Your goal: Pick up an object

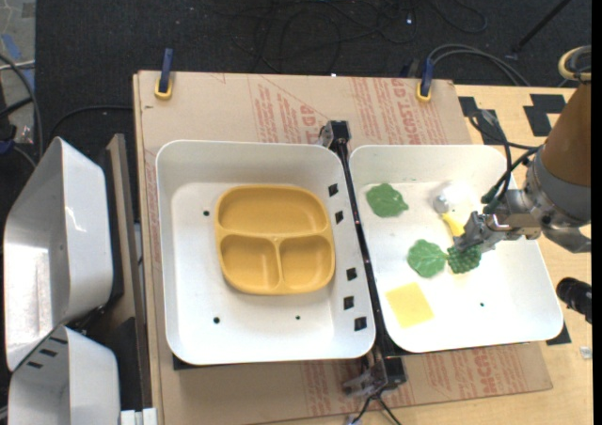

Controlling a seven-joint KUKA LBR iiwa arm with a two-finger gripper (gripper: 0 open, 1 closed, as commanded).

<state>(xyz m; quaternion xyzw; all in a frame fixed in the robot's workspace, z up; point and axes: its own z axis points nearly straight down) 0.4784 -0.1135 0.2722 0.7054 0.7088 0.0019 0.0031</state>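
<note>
The gripper (467,246) is low in the right bin (527,320), at a dark green piece (464,260); I cannot tell the jaws' state. Nothing looks lifted yet.

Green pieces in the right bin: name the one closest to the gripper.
The dark green piece, right under the gripper. The two lighter green pieces lie farther left.

Grey arm (555,190), orange band, black cable
</note>
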